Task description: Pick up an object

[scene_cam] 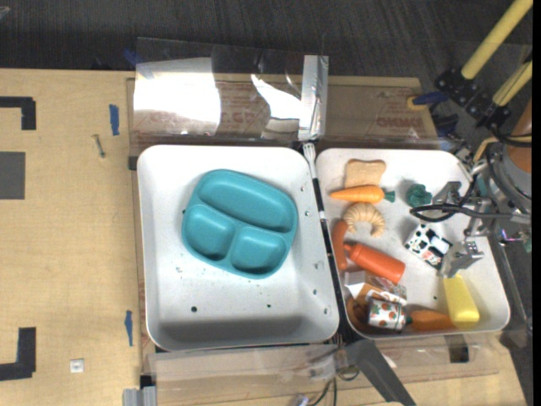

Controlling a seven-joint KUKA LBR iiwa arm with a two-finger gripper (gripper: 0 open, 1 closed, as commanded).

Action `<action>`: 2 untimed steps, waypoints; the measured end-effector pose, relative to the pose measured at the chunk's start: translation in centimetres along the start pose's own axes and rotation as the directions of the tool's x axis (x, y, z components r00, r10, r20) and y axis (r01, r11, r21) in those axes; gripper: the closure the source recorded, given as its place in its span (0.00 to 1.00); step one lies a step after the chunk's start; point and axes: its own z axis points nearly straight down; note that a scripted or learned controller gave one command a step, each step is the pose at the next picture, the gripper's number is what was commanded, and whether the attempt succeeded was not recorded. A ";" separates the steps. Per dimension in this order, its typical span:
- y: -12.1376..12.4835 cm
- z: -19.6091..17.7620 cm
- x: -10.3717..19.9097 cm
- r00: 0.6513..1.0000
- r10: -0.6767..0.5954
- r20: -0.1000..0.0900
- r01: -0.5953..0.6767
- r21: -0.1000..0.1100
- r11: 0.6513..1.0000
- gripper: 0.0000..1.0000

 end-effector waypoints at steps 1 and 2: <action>-6.0 11.7 -0.1 0.993 -0.118 -0.011 0.118 -0.005 0.993 0.00; -9.6 15.1 -0.4 0.992 -0.127 -0.002 0.127 -0.003 0.992 0.00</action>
